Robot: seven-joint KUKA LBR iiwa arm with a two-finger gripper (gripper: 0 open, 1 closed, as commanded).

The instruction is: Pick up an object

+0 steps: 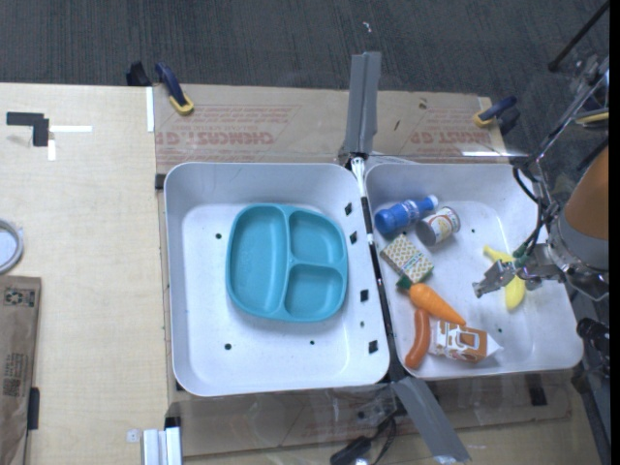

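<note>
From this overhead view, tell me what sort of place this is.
Probably a robot test bench in a lab: two white bins side by side on clamped cardboard, toy food like a carrot, and a gripper reaching in.

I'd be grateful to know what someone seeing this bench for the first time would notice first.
The teal divided plate stands out, lying alone in the middle of the left bin. The right bin holds a cluster of small things: a blue bottle, a can, a carrot and a yellow banana. The gripper hangs low over that bin, right beside the banana.
</note>
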